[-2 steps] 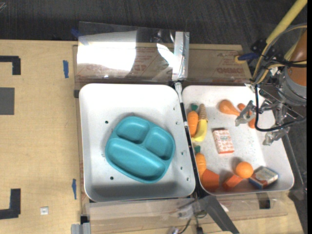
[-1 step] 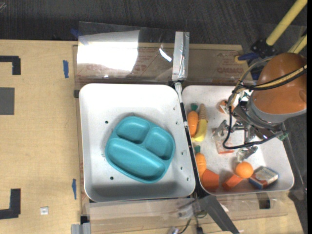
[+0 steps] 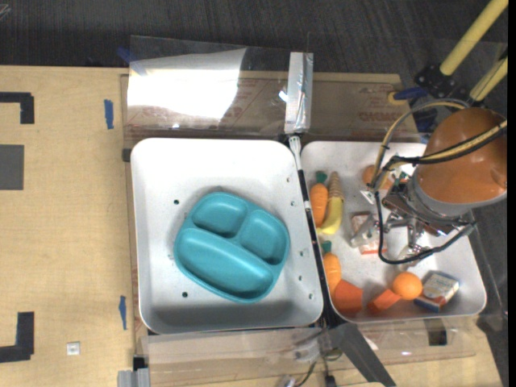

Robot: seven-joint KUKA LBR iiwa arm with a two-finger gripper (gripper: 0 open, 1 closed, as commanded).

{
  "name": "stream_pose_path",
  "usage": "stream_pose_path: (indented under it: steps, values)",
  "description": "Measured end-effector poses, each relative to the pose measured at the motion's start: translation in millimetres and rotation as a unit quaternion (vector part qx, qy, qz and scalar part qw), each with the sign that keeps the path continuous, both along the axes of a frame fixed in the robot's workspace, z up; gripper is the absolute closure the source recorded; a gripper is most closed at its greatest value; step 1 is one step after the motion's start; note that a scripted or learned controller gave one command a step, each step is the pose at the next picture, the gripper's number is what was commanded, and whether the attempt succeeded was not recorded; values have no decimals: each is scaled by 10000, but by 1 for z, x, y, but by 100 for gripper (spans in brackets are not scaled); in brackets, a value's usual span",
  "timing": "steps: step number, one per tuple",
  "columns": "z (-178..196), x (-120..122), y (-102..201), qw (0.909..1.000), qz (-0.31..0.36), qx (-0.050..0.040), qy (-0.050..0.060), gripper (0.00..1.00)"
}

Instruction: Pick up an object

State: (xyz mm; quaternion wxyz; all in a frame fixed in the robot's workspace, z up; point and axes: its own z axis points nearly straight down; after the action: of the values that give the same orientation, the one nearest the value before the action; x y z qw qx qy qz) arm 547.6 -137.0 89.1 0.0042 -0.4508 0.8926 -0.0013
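Objects for picking lie in the right bin [image 3: 476, 293]: an orange ball [image 3: 407, 285] near its front edge, a carrot [image 3: 319, 202] and a yellow piece [image 3: 332, 214] along its left wall, an orange lump [image 3: 347, 295] at the front left, and a small blue-and-white box [image 3: 439, 289] in the front right corner. The pale wooden worktop [image 3: 60, 216] carries both bins, with black tape marks toward its left edge and dark carpet [image 3: 242, 10] beyond its far edge. The left bin [image 3: 153, 176] holds a teal divided plate [image 3: 232, 245]. The arm [image 3: 466, 164] hangs over the right bin's back right part, its tool [image 3: 395, 220] low among cables; how far the tool is open cannot be made out.
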Motion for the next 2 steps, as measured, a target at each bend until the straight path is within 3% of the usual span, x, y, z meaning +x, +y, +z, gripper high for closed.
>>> stream_pose_path:
  steps: [1,2]
  values:
    - [0,-38,10,9981,-608,-3,-36,0]
    - [0,-47,-40,9852,1713,-27,-32,0]
